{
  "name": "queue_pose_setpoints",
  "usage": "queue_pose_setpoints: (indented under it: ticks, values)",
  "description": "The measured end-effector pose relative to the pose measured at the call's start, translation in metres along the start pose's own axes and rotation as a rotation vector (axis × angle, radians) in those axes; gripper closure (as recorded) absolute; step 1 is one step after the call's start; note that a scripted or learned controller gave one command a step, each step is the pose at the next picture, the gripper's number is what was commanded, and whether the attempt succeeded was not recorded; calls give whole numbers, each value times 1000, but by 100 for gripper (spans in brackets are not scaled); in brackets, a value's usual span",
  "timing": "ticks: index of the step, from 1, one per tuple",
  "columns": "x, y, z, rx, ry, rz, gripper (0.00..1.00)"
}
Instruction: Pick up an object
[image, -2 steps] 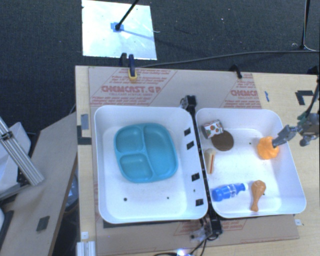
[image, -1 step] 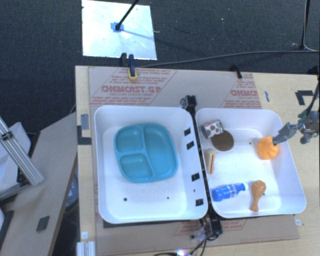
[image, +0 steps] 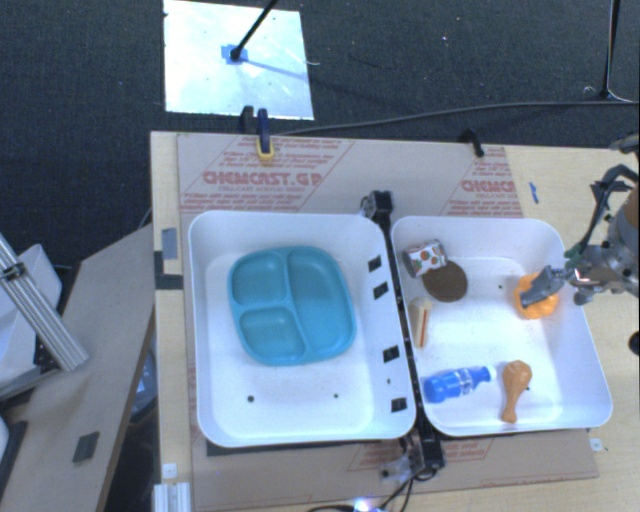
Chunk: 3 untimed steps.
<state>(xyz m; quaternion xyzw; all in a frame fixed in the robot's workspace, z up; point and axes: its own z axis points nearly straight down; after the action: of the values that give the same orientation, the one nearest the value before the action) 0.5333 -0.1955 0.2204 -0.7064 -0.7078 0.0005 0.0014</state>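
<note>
Gripper (image: 546, 287) is seen at the right side of the right bin (image: 575, 345), reaching in from the right edge of the view. Its fingertips are placed directly over an orange object (image: 537, 304), which lies on the bin floor near the right wall. Whether the fingers are open or closed cannot be told; the tips are dark and merge with the object's top. A grip on the orange object is not confirmed: contact or overlap is seen, nothing more.

Other items in the right bin, all left of or below the gripper and apart from it:
- small box with red and white print (image: 424, 258), upper left corner
- brown round disc (image: 446, 282), touching the box on its lower right
- thin tan stick (image: 423, 323), beside the divider wall
- blue bottle (image: 455, 383), lying on its side, lower left
- tan drumstick-shaped piece (image: 514, 386), just right of the bottle

In the left bin (image: 220, 330) a teal sectioned plate (image: 292, 304) is lying flat, well apart from the gripper.
</note>
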Motion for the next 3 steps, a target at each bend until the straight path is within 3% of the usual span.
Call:
queue_pose_setpoints:
  ticks: [1,2,3]
  values:
    - [2,10,56,0,0,1,0]
    - [1,5,99,-1,-1,1,0]
    - [1,6,86,-7,-3,1,100]
